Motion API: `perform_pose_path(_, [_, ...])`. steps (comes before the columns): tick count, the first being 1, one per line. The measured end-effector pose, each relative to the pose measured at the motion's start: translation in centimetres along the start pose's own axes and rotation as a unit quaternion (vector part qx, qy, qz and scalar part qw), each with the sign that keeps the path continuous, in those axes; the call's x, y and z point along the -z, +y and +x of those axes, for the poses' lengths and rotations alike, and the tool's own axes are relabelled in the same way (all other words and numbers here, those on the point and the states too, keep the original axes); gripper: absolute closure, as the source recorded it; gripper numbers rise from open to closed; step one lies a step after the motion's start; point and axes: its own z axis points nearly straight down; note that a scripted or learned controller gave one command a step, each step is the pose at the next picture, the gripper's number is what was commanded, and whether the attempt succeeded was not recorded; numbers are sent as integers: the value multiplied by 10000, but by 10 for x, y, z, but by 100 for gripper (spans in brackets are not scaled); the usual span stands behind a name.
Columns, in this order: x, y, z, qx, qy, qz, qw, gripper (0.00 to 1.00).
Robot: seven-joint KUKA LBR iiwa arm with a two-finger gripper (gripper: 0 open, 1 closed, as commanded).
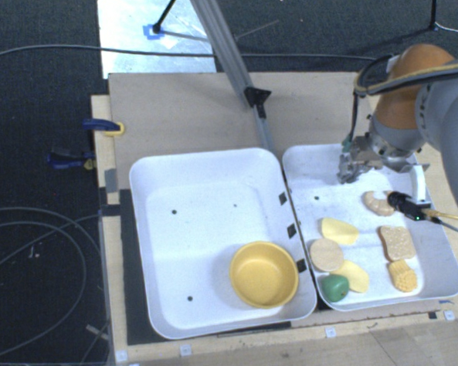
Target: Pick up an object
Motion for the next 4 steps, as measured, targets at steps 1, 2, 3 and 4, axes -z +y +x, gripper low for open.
perform_pose_path(1, [44,1,0,-4,5,-3,10000,100])
perform_pose_path(2, [109,7,-3,5,0,-17,10000,100])
perform_pose_path(3, [171,0,-3,9,3,-8,10000,100])
perform_pose_path(4, [155,-8,50,19,17,28,10000,100])
